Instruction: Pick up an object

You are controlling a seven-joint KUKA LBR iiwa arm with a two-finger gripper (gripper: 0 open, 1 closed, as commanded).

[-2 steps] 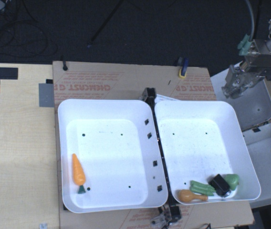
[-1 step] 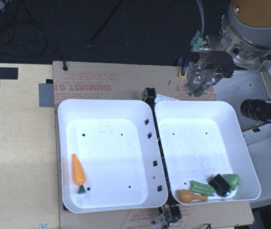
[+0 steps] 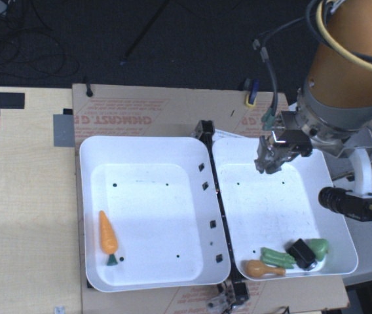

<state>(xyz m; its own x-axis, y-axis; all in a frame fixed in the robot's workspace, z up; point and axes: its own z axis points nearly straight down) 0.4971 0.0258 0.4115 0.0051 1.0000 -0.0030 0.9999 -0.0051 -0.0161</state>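
A toy carrot (image 3: 107, 235) lies at the left side of the left bin (image 3: 143, 150). In the right bin (image 3: 264, 208), near its front edge, sit a tan pear-shaped toy (image 3: 262, 269), a green pickle-like toy (image 3: 279, 258), a black block (image 3: 302, 253) and a green rounded piece (image 3: 318, 246), all bunched together. My gripper (image 3: 266, 165) hangs over the back of the right bin, well away from that cluster, with nothing visible between its fingers.
A black divider bar (image 3: 213, 201) runs between the two bins. The arm's orange band (image 3: 346, 51) and grey wrist fill the upper right. A black cylindrical part (image 3: 344, 203) sticks in at the right bin's right rim. Cardboard lies under the bins.
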